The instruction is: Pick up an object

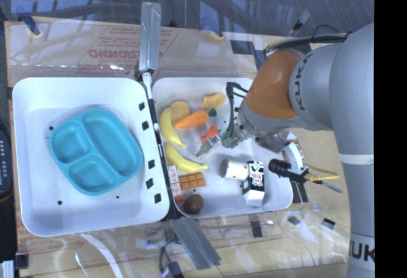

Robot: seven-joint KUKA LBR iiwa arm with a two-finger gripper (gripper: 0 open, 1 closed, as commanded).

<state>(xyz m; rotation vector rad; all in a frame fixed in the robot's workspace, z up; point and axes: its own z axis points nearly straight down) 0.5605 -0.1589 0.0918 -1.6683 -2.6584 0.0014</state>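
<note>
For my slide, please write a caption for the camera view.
Arm's gripper low in the right bin among toy foods, near a carrot and bananas; blue plate in the left bin.

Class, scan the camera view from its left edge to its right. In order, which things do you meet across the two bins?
Blue divided plate → yellow banana → orange carrot → gripper → small milk carton → orange band on the arm.

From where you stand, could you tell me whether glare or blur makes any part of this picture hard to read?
In the camera view, the clear plastic sheet behind the bins throws pale glare streaks; the blue divided plate and the bananas read sharp and evenly lit; the gripper sits in the arm's shadow, small and slightly soft, so its jaws are hard to read.
</note>
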